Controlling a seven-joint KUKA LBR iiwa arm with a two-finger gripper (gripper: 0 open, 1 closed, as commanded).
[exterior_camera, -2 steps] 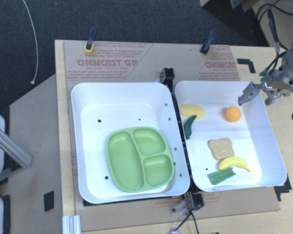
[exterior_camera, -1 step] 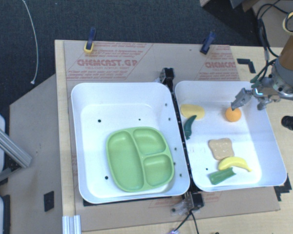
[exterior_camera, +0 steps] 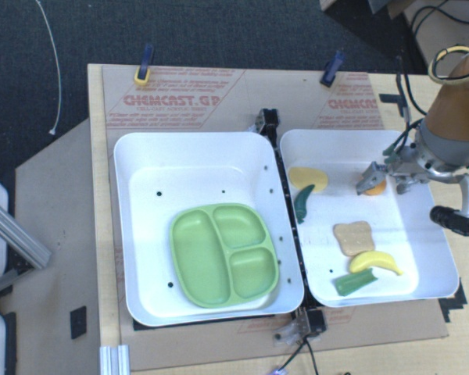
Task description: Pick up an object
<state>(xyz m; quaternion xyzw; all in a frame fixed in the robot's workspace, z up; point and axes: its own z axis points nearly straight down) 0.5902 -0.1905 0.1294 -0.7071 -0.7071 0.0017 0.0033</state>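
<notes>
A green divided tray (exterior_camera: pixel 221 254) lies in the left white bin (exterior_camera: pixel 141 162), on a cardboard-covered bench (exterior_camera: pixel 219 96).

From my seat I see the arm (exterior_camera: pixel 453 123) as a thick, rounded body, with a broad orange band on its upper part, dull and tawny under this light, running into a pale grey collar below it. Under the collar sits a darker grey metal wrist block with short projecting pieces and bracket-like edges. The pincer (exterior_camera: pixel 373 182) is made of small grey metal parts, angular and blunt. Thin black cables run along the arm's upper side, and one loops beside the grey collar. A black cylindrical part juts from the arm's lower side, matte and smooth. I can make out no lettering or screws.
</notes>
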